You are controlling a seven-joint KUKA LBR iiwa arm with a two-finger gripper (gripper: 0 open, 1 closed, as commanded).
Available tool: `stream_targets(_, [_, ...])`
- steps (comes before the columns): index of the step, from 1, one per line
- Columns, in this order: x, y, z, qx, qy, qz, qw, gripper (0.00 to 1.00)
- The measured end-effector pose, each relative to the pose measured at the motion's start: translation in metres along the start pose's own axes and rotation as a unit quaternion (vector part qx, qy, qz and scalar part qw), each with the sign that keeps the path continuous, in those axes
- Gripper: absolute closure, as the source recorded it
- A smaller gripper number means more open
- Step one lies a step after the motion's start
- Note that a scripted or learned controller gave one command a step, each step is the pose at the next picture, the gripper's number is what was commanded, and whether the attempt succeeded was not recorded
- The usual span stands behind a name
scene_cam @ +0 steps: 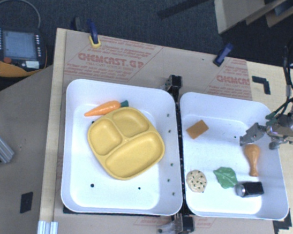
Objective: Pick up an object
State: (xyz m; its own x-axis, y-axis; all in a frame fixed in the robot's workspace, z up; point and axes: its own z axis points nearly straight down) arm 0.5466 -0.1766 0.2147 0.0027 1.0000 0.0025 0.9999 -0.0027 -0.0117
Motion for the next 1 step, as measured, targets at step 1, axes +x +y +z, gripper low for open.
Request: stream_targets(1, [0.0003,0.0026,-0.0057,-0.006,-0.001,-0.001,1.0000,0.00])
